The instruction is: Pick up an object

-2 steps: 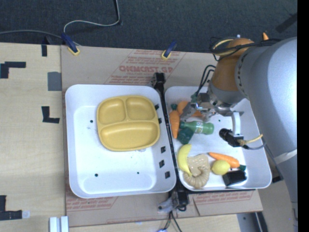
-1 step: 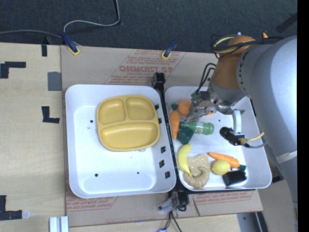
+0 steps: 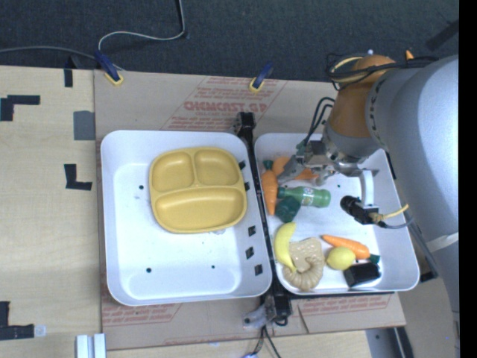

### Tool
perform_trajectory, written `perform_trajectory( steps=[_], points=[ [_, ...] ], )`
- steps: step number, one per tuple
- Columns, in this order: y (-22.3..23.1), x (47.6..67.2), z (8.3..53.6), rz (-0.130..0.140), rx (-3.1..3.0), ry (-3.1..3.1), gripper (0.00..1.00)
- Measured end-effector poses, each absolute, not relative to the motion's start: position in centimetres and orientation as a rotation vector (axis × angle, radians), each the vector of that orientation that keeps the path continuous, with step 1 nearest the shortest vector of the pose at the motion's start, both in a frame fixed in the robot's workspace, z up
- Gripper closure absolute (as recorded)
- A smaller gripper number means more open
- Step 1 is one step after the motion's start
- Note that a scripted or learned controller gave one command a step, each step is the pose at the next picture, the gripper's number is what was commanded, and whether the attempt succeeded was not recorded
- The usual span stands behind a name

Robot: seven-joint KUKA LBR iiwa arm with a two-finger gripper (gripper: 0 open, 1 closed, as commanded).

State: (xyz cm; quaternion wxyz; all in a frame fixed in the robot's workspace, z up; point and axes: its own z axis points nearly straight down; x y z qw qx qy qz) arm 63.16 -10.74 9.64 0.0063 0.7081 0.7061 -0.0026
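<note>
The gripper (image 3: 307, 167) is low over the upper left part of the right bin (image 3: 399, 233), just above a green bottle (image 3: 304, 198) that lies on its side. An orange carrot-like piece (image 3: 268, 190) lies left of the bottle, and another orange piece (image 3: 285, 168) sits right under the gripper. Lower in the same bin lie a banana (image 3: 284, 245), a beige knotted item (image 3: 305, 263), a second carrot (image 3: 346, 243), a yellow lemon (image 3: 339, 258) and a black block (image 3: 363, 274).
The left bin (image 3: 123, 200) holds a yellow divided plate (image 3: 198, 187). The grey arm (image 3: 417, 125) covers the right bin's upper right side. A black divider strip (image 3: 252, 192) runs between the bins. Cables lie beyond the bench's far edge.
</note>
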Motion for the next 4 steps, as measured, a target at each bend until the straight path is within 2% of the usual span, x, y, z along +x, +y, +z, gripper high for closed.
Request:
perform_trajectory(
  steps=[1,2,3,4],
  points=[
    [-10.6,63.1,10.5,-0.009,2.216,2.214,1.0],
    [-10.6,63.1,10.5,-0.009,2.216,2.214,0.0],
    [-10.5,62.9,8.7,-0.012,2.218,2.204,0.0],
    [-10.1,62.9,9.6,-0.006,2.219,2.212,1.0]
  ],
)
